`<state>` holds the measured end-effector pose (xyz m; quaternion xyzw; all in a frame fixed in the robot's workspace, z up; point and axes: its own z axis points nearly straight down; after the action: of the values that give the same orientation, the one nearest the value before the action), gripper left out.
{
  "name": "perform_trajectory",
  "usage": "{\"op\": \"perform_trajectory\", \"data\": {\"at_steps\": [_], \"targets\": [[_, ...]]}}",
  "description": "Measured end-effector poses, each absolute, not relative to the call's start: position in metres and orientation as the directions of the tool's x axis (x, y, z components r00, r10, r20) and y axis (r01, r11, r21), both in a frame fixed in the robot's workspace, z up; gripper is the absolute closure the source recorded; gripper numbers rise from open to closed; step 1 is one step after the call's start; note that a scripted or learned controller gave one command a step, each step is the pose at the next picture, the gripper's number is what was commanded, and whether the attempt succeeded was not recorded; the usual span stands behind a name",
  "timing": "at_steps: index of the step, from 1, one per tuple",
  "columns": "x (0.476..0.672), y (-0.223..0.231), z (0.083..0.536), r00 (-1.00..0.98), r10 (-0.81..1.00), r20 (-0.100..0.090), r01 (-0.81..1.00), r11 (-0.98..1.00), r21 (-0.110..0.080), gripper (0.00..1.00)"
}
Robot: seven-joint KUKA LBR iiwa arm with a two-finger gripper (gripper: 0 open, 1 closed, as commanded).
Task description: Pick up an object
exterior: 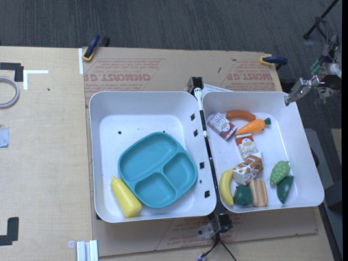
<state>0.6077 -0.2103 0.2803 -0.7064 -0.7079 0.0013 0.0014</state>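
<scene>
The right bin (302, 141) holds several toy foods. At its far end lie a pink carton (220, 125), a red sausage (240, 115) and a carrot (253, 126). A small juice carton (246, 144) and a brown-and-white carton (248, 169) sit in the middle. At the near end are a banana (226, 187), a bread roll (259, 192), green grapes (279, 171) and a green pepper (284, 188). My gripper (304, 86) hangs at the view's right edge, outside the right bin's far right corner, with nothing seen in it.
The left bin (136, 95) holds a teal divided plate (157, 169) and a yellow mustard bottle (125, 196). Both bins rest on cardboard (130, 72) held by blue clamps (91, 48). A black clip (195, 84) joins the bins at the far edge.
</scene>
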Motion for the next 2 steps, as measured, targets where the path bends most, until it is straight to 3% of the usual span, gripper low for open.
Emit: {"op": "perform_trajectory", "data": {"at_steps": [1,2], "targets": [[0.6331,-0.1371,0.0934,0.030,1.000,0.000,1.000,-0.030,0.001,0.00],[0.6339,-0.1367,0.1000,0.028,1.000,0.000,1.000,-0.028,0.000,1.00]]}}
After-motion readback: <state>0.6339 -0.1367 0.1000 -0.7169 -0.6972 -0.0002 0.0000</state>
